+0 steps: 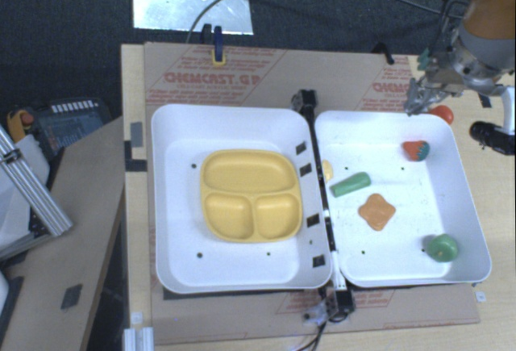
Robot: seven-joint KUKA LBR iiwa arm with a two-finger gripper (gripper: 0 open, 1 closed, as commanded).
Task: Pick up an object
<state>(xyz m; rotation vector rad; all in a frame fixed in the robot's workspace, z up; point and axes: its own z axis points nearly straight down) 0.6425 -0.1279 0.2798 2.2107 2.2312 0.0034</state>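
The right white bin holds a red and green piece, a green cylinder, a flat orange piece and a round green item. A small yellow thing lies against the divider. My gripper hangs over the far rim of the right bin, near its back right corner. A red-orange object sits just to its right at the rim. Nothing visibly hangs from the gripper.
The left white bin carries a yellow divided plate. A black clamp bar runs between the bins. A cable arcs over the back of the bench, and a blue and yellow clip stands at the far edge.
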